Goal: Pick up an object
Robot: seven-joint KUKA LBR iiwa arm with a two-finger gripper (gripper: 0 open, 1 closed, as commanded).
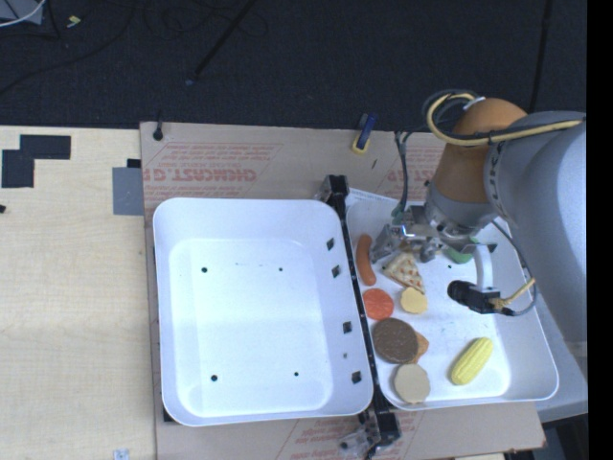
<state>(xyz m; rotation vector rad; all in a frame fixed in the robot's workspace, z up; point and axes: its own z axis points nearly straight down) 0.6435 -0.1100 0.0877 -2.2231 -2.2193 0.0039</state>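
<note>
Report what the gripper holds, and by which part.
Cannot be told. The gripper sits right at the pizza slice in the right bin, but no grasp is visible.

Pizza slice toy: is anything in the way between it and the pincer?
Nothing visible is. The pincer hangs close above the tan triangular pizza slice in the right white bin. The long orange sausage lies off to one side, not between them.

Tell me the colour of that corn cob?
The corn cob is yellow in the camera view.
</note>
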